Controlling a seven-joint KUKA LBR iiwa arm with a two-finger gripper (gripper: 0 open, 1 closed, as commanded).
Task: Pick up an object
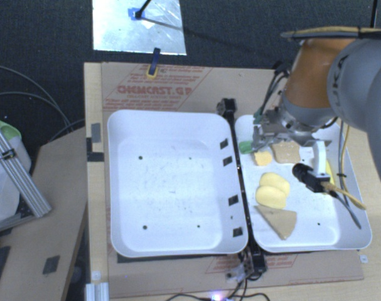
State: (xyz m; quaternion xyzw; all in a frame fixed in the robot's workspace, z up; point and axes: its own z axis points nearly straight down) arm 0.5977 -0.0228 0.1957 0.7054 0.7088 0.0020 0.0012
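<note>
- The gripper [262,138] is hanging over the far left corner of the right bin [322,227]; how wide it is standing, I cannot tell.
- A green piece [245,147], a small yellow piece [263,159] and a tan square [284,153] are lying just beside it.
- A yellow lump [272,190] and a tan wedge [279,221] are lying nearer the front.

Your grey KUKA arm [361,74] reaches in from the right. Its orange band [312,68] sits just above and right of the jaws, and the wrist [301,115] bends steeply, tipping the gripper [260,140] downward.
</note>
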